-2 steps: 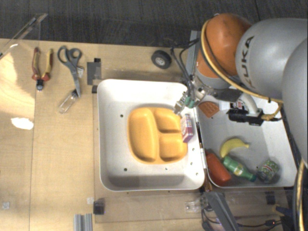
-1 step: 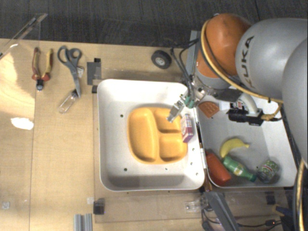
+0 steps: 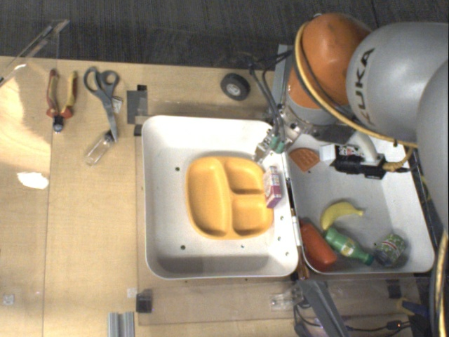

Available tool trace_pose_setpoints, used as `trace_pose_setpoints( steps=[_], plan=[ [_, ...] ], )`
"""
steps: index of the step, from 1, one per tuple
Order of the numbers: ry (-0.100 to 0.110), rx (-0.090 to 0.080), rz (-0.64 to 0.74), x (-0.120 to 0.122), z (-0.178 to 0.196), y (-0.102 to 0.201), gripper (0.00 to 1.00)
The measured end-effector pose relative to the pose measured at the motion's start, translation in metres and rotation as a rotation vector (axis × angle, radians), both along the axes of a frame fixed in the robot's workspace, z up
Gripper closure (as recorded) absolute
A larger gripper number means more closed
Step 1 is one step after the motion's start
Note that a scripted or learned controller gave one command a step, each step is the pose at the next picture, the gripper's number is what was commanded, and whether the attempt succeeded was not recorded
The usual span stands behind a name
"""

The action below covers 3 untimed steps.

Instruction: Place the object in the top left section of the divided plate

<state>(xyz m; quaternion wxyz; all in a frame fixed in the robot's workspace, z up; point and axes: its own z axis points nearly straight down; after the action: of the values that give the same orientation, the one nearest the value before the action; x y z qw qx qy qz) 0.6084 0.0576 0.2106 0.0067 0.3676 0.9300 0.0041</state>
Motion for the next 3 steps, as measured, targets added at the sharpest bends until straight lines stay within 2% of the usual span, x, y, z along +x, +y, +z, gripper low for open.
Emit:
trace_pose_setpoints(
  steps=[1,2,3],
  plan=[
    [0.000,0.000,0.000,0.000,0.000,0.000,0.00],
    [-0.008,0.002,0.003,0.002,0.012,0.001,1.00],
    [-0.008,0.002,0.003,0.002,0.012,0.001,0.00]
  ],
)
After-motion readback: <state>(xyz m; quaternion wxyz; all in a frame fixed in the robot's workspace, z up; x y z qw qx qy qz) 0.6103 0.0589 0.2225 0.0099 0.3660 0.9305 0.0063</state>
